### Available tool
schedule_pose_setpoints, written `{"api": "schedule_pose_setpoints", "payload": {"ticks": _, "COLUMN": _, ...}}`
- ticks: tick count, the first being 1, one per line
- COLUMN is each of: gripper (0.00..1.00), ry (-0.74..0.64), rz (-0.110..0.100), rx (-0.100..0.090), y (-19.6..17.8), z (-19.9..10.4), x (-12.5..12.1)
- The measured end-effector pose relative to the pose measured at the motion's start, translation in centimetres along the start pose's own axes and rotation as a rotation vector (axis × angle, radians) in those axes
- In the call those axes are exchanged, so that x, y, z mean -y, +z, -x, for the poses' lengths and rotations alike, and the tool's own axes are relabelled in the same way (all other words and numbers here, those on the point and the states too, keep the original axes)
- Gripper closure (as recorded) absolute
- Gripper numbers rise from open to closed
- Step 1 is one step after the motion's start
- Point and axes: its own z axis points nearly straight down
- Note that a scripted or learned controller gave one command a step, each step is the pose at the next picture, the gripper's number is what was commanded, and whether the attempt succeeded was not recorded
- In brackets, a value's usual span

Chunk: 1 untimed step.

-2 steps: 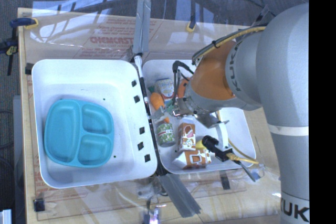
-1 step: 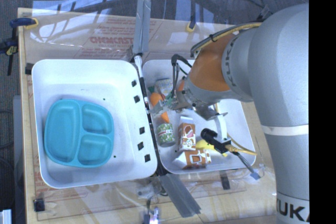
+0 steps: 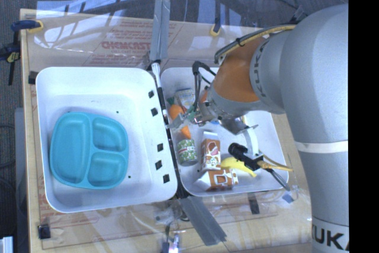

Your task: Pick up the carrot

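With the carrot (image 3: 176,111) lying against the left wall of the right bin (image 3: 275,145), just left of the tool (image 3: 197,117), whose state cannot be told, the tool should be centred over it and the green jar (image 3: 187,151) just nearer left untouched.

In the left white bin (image 3: 47,92), a turquoise plate (image 3: 89,150) with three compartments is lying flat, toward the lower left of the frame. In the right white bin (image 3: 272,139), a small jar (image 3: 187,151) with a green label is standing near the left wall. Just beside it on the right an orange and white carton (image 3: 211,154) is lying, and a second carton (image 3: 220,179) is lying below it. A yellow thing (image 3: 237,165) is resting just right of both. A blue clamp (image 3: 25,25) is gripping the bench (image 3: 89,38) at the upper left.
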Motion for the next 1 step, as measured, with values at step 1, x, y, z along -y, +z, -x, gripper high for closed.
{"api": "schedule_pose_setpoints", "payload": {"ticks": 1, "gripper": 0.0, "ry": -0.023, "rz": 0.006, "rx": 0.003, "y": -0.06, "z": -0.19, "x": 0.8}}
